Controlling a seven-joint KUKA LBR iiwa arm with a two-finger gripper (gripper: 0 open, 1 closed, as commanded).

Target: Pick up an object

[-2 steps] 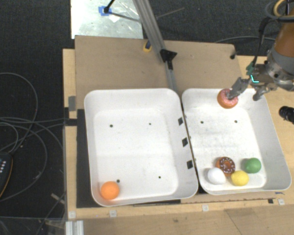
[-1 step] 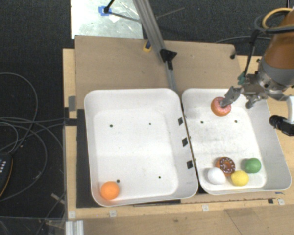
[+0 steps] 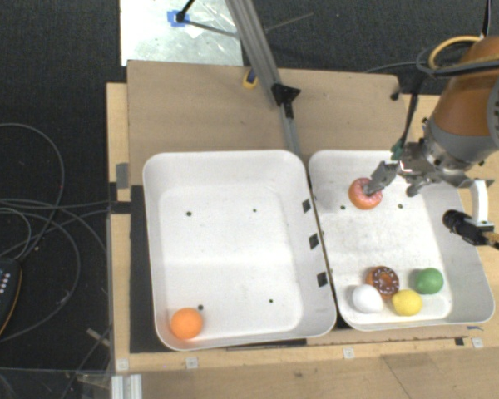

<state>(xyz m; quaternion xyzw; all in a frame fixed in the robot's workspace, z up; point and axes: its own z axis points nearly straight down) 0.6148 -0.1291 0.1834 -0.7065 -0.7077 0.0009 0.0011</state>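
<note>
Hovering at the far end of the right bin [image 3: 461,306], the pincer [image 3: 388,175] has its fingers apart with the pink doughnut [image 3: 364,194] just below its near finger, touching or nearly so, not yet clamped. It looks light, small and probably rubbery, best pinched across its ring. Counting: one pink doughnut, then nearer the camera one brown doughnut [image 3: 384,280], one white ball [image 3: 367,298], one yellow ball [image 3: 407,302], one green ball [image 3: 429,281]; well left, one orange ball [image 3: 186,323] in the left bin [image 3: 224,169].
</note>
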